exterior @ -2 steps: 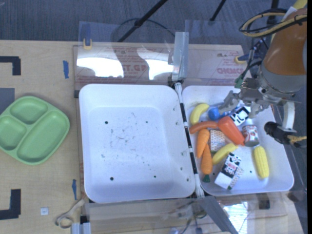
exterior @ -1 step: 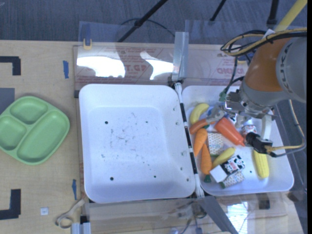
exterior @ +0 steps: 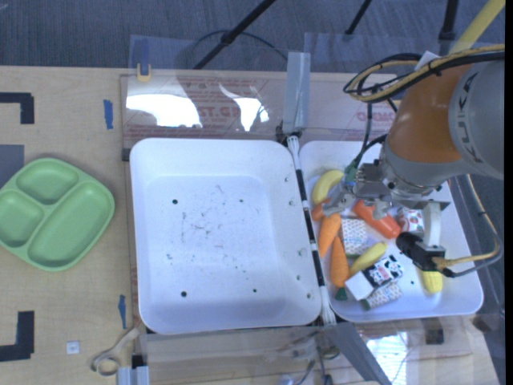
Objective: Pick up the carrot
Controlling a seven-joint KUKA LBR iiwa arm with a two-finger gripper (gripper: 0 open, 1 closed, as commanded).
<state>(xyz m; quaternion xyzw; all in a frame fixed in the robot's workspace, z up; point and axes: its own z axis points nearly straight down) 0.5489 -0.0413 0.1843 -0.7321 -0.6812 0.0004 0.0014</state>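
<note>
Tapered smooth orange carrot (exterior: 336,251) in right white bin (exterior: 465,291).

i see a pale wooden bench (exterior: 64,103) carrying two shallow white bins side by side. the left bin (exterior: 216,227) sits near the middle, the right bin (exterior: 461,291) touches its right edge. a green divided plate (exterior: 54,212) lies on the bench well left of the bins. black corner marks (exterior: 20,107) and bits of blue tape (exterior: 107,113) sit on the wood, and a clear sheet (exterior: 200,103) lies behind the left bin.
</note>
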